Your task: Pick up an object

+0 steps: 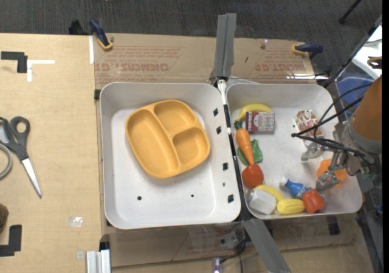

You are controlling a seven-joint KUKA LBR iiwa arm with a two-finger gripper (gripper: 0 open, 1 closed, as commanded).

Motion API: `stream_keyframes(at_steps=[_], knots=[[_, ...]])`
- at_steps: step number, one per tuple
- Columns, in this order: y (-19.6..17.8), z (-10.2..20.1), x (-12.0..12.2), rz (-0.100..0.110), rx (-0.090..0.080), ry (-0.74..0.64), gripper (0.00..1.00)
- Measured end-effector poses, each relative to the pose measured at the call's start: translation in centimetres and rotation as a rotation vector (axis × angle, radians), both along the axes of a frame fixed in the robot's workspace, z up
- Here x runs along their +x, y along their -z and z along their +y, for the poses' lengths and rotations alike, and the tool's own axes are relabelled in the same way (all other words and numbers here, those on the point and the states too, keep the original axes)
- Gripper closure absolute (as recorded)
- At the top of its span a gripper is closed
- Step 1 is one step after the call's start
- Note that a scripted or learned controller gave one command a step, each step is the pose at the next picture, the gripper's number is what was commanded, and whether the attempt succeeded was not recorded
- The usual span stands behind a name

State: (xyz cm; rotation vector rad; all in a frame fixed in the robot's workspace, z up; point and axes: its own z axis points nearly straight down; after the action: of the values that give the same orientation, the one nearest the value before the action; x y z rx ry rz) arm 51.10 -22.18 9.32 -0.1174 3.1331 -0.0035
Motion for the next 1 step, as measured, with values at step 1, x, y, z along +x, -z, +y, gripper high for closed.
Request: stream_keyframes(at_steps=[1], knots=[[-0.32,0.01,-0.53,-0.011,-0.004,-0.037,0.00]])
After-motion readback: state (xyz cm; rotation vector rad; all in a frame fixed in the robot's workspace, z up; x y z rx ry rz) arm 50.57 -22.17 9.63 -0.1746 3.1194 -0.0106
